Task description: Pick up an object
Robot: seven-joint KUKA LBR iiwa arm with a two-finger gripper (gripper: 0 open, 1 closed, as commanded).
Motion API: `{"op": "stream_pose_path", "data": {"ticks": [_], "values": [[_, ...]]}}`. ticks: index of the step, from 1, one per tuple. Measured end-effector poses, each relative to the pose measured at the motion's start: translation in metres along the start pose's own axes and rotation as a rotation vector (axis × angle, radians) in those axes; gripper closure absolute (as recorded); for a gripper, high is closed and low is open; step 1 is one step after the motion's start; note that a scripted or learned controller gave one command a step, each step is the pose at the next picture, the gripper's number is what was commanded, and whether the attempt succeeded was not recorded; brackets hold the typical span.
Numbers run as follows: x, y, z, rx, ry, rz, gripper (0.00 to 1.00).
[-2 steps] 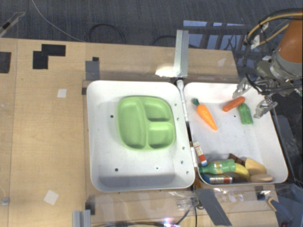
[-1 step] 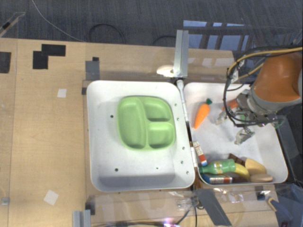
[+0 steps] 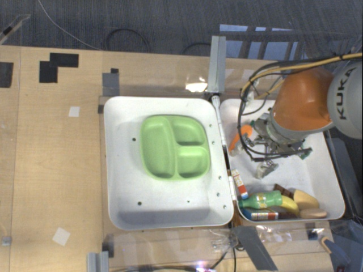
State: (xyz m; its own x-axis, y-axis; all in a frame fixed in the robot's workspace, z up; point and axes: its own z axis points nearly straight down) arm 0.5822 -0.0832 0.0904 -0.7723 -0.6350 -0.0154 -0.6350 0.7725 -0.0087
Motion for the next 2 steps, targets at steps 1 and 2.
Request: {"op": "stream_pose_path", "data": {"ticks": [1,2], "values": [[0.083,-0.058,-0.075,0.004,0.007,0.138,0.0],[0.083,-0.02,-0.005,0.011,-0.002,0.082,0.0]]}}
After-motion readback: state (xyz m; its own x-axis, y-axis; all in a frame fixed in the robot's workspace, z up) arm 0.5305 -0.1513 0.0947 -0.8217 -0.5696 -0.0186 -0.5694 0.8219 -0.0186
